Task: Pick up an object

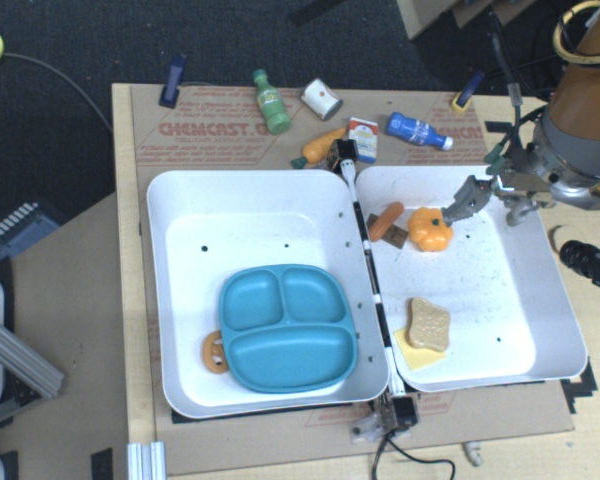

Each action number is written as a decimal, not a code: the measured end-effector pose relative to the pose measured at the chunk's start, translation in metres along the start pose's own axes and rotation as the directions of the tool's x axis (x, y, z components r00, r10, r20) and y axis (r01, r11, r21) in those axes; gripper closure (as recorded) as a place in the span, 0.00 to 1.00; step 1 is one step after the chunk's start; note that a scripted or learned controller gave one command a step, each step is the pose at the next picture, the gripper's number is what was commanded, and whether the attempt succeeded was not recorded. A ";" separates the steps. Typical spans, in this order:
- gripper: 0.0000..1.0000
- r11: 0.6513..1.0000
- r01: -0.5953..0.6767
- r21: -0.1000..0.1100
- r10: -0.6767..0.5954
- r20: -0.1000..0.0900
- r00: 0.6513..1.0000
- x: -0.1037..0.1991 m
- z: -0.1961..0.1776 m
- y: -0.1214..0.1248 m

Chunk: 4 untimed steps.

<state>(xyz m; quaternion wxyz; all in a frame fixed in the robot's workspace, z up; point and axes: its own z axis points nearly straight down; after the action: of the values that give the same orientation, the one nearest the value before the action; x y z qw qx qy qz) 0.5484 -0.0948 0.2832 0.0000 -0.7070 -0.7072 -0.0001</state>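
Grey two-finger gripper [464,204] sits mid-right of frame, just beside small orange plastic pumpkin [431,230] in right white bin [540,308], probably lining up; fingers' state: cannot tell.

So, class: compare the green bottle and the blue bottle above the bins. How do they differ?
Colour: the green bottle is green, and the blue bottle is blue with a white cap end. Pose: the green bottle points up and down the picture, while the blue bottle lies across it. Both lie on the board outside the bins.
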 end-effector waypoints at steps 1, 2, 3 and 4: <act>0.00 1.000 -0.001 0.001 0.001 0.000 1.000 -0.011 0.089 -0.032; 0.00 1.000 -0.001 -0.001 0.001 0.001 1.000 -0.041 0.132 0.031; 0.00 1.000 0.000 -0.011 0.000 0.002 1.000 -0.004 0.179 0.108; 0.00 1.000 -0.004 -0.017 0.004 0.007 1.000 -0.012 0.190 0.084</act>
<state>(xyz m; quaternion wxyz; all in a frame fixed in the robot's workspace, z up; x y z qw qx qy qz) 0.6328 -0.1071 0.0928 -0.0084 -0.7083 -0.7059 -0.0035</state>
